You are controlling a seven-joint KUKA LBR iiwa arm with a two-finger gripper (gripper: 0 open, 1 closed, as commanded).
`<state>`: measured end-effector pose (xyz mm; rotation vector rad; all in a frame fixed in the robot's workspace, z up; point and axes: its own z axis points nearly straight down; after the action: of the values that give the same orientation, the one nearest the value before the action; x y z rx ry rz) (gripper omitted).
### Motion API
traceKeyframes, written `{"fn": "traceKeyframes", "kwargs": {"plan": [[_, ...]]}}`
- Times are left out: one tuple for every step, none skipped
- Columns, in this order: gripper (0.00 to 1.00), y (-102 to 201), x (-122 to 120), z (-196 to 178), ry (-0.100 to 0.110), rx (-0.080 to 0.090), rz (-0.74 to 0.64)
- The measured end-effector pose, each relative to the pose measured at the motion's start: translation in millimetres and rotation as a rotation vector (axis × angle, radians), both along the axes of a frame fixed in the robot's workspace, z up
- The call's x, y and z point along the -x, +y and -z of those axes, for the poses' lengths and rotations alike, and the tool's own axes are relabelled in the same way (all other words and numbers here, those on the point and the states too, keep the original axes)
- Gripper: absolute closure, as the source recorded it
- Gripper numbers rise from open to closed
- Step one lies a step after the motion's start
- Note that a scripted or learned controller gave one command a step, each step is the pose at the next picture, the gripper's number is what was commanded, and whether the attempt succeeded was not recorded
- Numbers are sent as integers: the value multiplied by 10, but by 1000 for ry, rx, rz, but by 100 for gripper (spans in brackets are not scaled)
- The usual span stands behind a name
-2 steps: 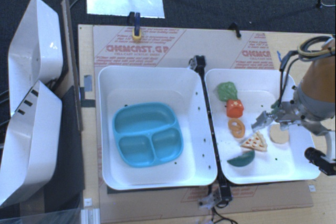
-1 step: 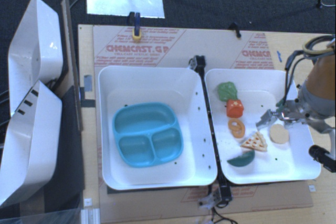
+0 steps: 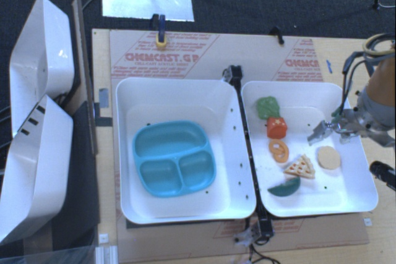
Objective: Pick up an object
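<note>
Our end effector (image 3: 329, 131) hangs spread wide and empty at 3 o'clock in the right bin (image 3: 359, 198), just above the tan disc (image 3: 328, 158), probably lining up for that one.

in the right bin (image 3: 356, 198), five small things are crowding the left half: a green piece (image 3: 268, 107), a red block (image 3: 276, 127), an orange ring (image 3: 279, 150), a waffle wedge (image 3: 301, 166) and a dark teal piece (image 3: 284, 188) are lying close together, leaving only narrow gaps. a tan disc (image 3: 328, 158) is sitting apart to their right, with the claw (image 3: 328, 132) hanging just above it. bare floor is lying open along the right wall and the near right corner. in the left bin (image 3: 179, 96), a blue tray (image 3: 174, 157) is taking up the middle, leaving open strips around it.
</note>
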<state>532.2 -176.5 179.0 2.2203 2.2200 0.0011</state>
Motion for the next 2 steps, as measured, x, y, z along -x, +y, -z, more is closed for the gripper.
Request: {"fn": "traceKeyframes", "kwargs": {"plan": [[0, -213, -139, 61, 1, 0, 1], [0, -230, -577, 270, 2, -1, -2]]}}
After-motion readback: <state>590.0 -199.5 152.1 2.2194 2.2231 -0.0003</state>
